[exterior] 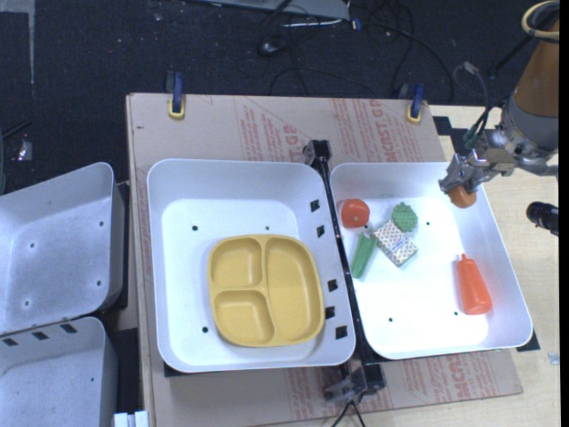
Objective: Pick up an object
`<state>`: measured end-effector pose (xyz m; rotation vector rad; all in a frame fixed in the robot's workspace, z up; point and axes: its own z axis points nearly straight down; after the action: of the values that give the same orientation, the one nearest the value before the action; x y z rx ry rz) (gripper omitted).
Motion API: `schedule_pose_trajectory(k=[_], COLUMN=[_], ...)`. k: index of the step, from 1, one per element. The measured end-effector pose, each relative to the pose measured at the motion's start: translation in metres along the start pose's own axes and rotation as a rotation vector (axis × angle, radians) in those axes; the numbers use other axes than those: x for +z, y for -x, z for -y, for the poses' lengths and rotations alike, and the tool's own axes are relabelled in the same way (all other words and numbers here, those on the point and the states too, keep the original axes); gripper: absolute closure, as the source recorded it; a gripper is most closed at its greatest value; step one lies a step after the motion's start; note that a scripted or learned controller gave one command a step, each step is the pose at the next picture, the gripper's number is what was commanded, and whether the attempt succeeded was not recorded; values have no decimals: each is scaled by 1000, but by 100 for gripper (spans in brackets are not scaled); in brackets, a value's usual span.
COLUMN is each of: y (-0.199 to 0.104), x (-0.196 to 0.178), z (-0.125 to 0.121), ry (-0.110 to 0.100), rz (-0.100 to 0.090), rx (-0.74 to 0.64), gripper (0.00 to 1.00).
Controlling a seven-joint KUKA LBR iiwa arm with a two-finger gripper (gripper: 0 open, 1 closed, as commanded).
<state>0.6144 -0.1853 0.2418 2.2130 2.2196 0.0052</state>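
Bins: two shallow white bins side by side on a brown board; left bin (pixel 169 238), right bin (pixel 498 265).
Nearest thing, left bin: one yellow divided tray (pixel 265 289) with three compartments, lying flat near the middle of the bin.
Orange bottle: one orange-red bottle shape (pixel 472 285) lying flat near the right bin's right wall, its narrow end pointing away from the camera.
Green stick: one long green piece (pixel 363 254) lying beside the wall between the bins.
Patterned block: one small block with a fine check print (pixel 395 243), tilted, just beside the green stick; its print is too small to read.
Green round piece: one knobbly green item (pixel 404 215) touching the block's far corner; its kind is hard to make out.
Red ball: one red-orange round item (pixel 355 213) at the far left of the right bin, near the green stick's far end.
Task's thing: one small orange object (pixel 463 196) at the right bin's far right rim, right under the fingertips; shape unclear, partly covered.
Gripper: gripper (pixel 462 183) at the far right rim, fingers narrow and closed around the small orange object.
Arm: grey with an orange band, cut off by the picture's right edge.
Clamps: two yellow-and-blue clamps, left clamp (pixel 177 96) and right clamp (pixel 415 103), on the board's far edge.
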Motion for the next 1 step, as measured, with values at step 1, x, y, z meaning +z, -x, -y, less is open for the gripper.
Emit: schedule_pose_trajectory(k=[1], y=[-61], x=[1], z=[17], ry=[-8], rz=[-5], rx=[-5], gripper=[100])
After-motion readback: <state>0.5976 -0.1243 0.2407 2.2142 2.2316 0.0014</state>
